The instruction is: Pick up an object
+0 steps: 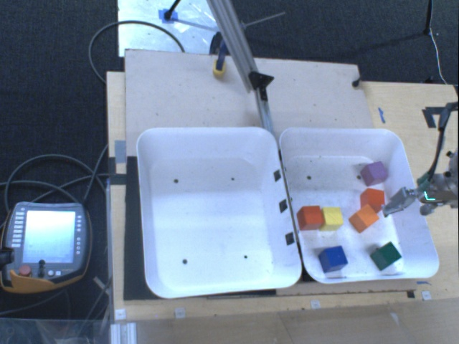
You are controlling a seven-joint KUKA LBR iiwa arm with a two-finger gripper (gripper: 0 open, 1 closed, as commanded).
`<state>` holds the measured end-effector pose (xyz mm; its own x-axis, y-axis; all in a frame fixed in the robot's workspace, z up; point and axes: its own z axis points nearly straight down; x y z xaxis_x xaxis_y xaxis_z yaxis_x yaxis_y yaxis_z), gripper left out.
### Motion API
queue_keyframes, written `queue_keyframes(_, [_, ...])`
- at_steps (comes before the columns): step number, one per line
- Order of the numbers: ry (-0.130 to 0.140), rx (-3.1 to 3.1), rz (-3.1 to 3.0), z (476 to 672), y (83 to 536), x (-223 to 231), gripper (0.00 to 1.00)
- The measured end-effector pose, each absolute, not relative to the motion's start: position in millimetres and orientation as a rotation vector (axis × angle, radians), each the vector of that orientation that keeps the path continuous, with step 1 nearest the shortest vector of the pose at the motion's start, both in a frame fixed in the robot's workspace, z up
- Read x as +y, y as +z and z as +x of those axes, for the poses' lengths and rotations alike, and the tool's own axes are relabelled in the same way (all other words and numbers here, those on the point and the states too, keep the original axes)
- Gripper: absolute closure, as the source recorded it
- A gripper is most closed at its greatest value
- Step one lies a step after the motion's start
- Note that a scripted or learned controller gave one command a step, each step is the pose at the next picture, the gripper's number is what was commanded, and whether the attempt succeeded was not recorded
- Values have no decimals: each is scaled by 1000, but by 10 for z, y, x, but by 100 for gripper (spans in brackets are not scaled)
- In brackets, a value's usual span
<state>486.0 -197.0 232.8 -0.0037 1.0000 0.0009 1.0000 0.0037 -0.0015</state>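
My end effector [399, 201] sits low over right bin [412, 169], tip just beside orange block [363, 218]; open or closed, can't tell. Nothing visibly gripped.

**Setting: robotics laboratory**

Wooden worktop [315, 92] carrying two white bins [215, 206]; handheld robot control pendant [44, 246] with screen on dark carpet [50, 63], cables [43, 170] trailing; metal camera pole [229, 31]; sorted coloured test cubes [332, 258].
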Motion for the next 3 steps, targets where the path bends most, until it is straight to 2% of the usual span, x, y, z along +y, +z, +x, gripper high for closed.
queue_keyframes(1, [-2, -2226, -2219, 4868, 2343, -1969, 0])
queue_keyframes(3, [1, -2222, -2217, 4859, 1495, -1948, 0])
